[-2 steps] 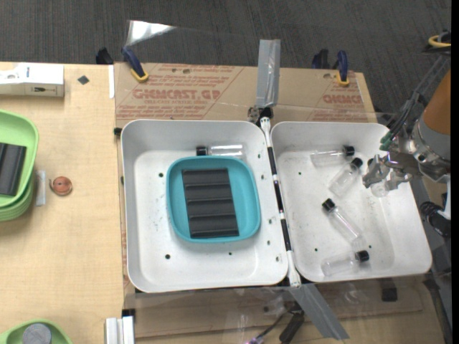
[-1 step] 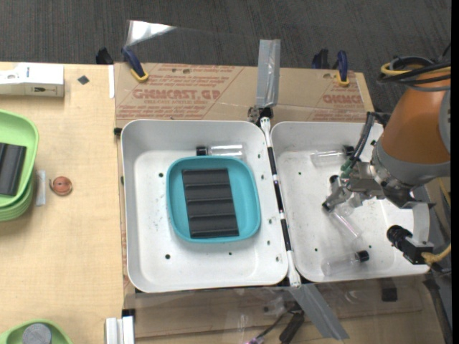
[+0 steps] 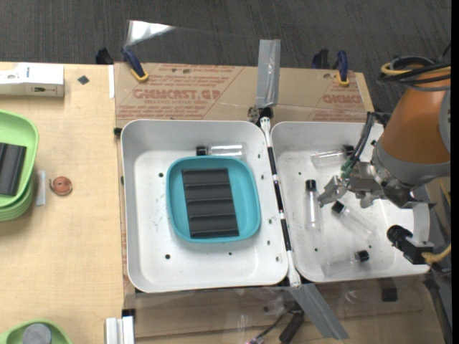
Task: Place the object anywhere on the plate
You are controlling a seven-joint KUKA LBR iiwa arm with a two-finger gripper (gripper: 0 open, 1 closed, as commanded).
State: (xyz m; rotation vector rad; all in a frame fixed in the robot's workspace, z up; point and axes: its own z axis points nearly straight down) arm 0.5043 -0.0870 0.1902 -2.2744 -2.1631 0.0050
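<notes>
In the right bin (image 3: 301, 253), tool (image 3: 336, 194) low among clear vials, apparently to pick one; grip state impossible to tell. Nearest vial (image 3: 312, 203) just beside it, loose. Teal plate (image 3: 247, 185) in left bin (image 3: 143, 213), already carrying a black ridged block (image 3: 209, 203); divider between.

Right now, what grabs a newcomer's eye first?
The square teal plate carrying a black ridged block, centred in the left white bin. Then the grey arm's orange band above the right white bin, where clear black-capped tubes lie scattered.
</notes>
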